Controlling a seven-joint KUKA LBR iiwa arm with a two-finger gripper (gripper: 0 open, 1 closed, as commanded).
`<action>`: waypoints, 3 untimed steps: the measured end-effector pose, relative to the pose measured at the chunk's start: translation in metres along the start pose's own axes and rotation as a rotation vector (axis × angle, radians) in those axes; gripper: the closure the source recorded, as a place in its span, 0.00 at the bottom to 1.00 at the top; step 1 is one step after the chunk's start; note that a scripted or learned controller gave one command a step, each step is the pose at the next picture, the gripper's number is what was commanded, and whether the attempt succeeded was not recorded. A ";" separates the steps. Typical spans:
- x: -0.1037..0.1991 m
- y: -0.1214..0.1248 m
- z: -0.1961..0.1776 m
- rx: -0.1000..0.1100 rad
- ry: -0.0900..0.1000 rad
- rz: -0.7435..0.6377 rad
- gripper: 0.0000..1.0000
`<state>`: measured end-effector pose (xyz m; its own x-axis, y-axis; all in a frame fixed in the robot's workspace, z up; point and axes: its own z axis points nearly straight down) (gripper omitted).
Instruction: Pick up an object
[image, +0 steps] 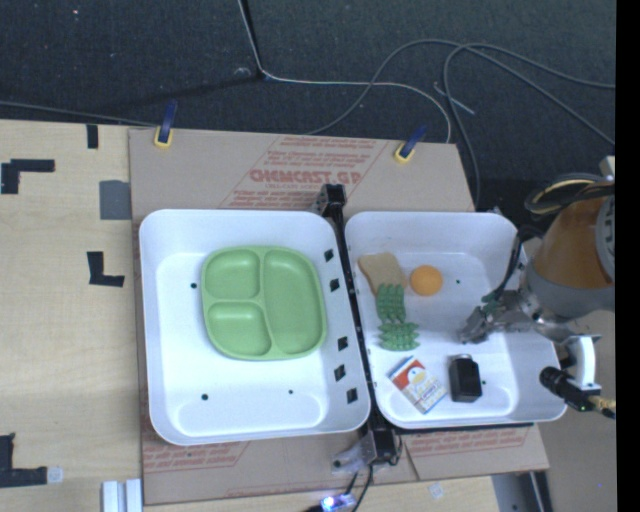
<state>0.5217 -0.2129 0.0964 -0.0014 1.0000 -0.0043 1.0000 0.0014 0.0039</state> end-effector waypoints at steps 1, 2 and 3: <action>-0.003 -0.009 -0.049 0.002 0.004 0.001 1.00; -0.002 -0.008 -0.091 0.001 0.004 0.000 1.00; -0.005 -0.009 -0.154 -0.002 0.002 0.000 1.00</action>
<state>0.5122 -0.2171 0.2502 -0.0018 1.0000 -0.0027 1.0000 0.0019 0.0060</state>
